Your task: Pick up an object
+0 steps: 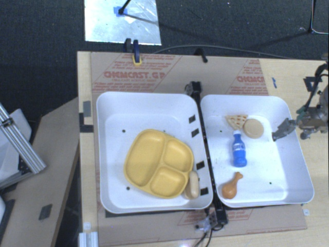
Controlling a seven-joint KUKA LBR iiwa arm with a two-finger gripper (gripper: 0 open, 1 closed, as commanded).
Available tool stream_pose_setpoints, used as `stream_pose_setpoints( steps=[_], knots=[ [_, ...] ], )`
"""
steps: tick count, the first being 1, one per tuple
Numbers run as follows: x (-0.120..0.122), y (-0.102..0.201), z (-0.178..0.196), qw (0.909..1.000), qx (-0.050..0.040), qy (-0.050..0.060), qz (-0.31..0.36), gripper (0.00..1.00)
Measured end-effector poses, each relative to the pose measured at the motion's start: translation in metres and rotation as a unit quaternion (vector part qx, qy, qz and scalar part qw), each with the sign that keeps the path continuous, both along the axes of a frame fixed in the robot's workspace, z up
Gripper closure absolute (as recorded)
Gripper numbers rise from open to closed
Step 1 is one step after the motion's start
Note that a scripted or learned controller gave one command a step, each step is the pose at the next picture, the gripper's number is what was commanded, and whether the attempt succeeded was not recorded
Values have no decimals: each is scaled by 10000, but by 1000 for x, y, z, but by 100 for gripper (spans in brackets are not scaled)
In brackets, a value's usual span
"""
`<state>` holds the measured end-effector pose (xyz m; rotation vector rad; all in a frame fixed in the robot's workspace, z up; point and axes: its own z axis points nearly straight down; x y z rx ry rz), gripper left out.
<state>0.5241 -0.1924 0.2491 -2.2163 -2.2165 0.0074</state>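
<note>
The right bin (293,163) holds a blue bottle (239,149) with a white cap, a pizza slice (236,121), a round tan biscuit (253,128) and an orange drumstick (232,185). My gripper (300,126) sits at the right bin's right rim, right of the biscuit and apart from every object. A dark finger (281,129) points left over the bin wall. Nothing shows between the fingers.
The left bin (110,138) holds a yellow divided tray (159,162) with a beige bread roll (193,184) at its lower right corner. A black divider (201,138) runs between the bins. A blue-and-yellow clamp (135,50) stands behind the bins.
</note>
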Motion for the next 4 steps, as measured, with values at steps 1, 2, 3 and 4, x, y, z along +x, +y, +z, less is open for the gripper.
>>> stream_pose_setpoints(
  steps=[1,2,3,4],
  knots=[
    [2,1,5,10000,-11,-49,17,0],
    [7,4,-38,10000,-6,-37,10,0],
    [7,5,-95,10000,-4,-32,6,0],
    [10,7,-137,10000,-6,-35,7,0]
  ],
)
